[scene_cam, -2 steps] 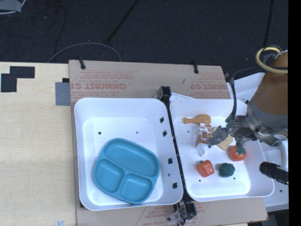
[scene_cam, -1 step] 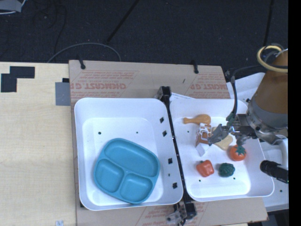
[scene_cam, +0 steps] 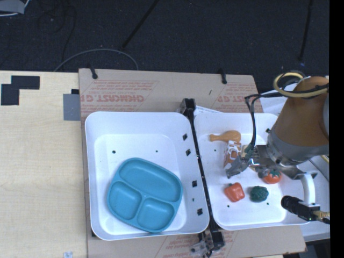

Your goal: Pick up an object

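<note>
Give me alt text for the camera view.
The hand hangs low in the right white bin among a tan toy drumstick, red pepper and green broccoli; the left white bin holds a blue divided plastic plate.

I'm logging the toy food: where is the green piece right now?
The green piece lies in the right bin, near its front edge, just right of the red-orange piece and below the gripper.

The arm (scene_cam: 303, 122) hides part of the tomato (scene_cam: 272, 177) (its right side) and the right bin's (scene_cam: 269, 219) far corner.
</note>
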`<state>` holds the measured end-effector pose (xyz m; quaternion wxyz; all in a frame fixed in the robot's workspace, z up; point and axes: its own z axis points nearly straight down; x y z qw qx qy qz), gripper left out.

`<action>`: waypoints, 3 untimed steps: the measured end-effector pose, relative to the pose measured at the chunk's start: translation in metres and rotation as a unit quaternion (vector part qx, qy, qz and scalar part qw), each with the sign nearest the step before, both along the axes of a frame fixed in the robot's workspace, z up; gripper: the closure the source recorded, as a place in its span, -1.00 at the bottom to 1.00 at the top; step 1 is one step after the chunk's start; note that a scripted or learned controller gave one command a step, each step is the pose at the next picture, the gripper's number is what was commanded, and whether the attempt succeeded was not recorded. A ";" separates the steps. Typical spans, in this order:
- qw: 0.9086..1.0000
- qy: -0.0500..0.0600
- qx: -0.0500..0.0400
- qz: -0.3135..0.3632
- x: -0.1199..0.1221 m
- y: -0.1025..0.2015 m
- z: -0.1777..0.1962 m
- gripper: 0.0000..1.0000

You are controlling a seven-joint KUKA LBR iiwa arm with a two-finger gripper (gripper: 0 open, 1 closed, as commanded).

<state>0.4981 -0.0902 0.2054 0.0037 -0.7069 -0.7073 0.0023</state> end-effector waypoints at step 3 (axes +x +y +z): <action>1.000 -0.001 0.000 -0.004 0.006 0.002 -0.100 1.00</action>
